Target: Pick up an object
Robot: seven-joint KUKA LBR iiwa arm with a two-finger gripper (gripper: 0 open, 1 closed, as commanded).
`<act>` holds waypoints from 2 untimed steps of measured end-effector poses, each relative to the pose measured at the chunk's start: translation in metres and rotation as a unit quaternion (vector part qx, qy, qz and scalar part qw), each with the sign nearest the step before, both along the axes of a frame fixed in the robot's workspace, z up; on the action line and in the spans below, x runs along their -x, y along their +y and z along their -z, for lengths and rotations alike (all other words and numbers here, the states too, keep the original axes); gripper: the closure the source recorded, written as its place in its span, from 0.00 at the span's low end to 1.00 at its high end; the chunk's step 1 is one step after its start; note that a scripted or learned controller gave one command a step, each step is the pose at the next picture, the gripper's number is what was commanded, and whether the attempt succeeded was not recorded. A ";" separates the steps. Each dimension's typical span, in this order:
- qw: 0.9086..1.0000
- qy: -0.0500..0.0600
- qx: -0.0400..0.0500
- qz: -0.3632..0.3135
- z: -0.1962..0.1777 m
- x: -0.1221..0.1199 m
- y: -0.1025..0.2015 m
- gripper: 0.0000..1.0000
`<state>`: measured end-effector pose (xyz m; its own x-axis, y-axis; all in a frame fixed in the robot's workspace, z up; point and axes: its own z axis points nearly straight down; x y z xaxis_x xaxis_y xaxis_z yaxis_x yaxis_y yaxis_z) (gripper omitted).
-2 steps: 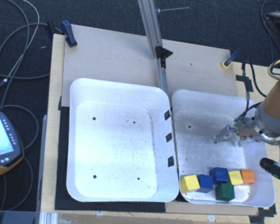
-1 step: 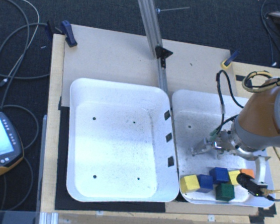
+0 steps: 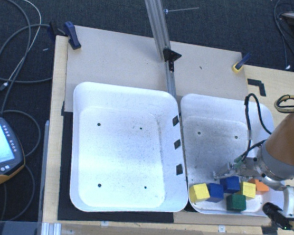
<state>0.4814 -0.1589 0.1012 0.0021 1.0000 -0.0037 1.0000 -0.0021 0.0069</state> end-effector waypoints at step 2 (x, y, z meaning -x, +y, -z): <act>1.000 0.001 -0.002 -0.002 0.001 -0.001 0.007 1.00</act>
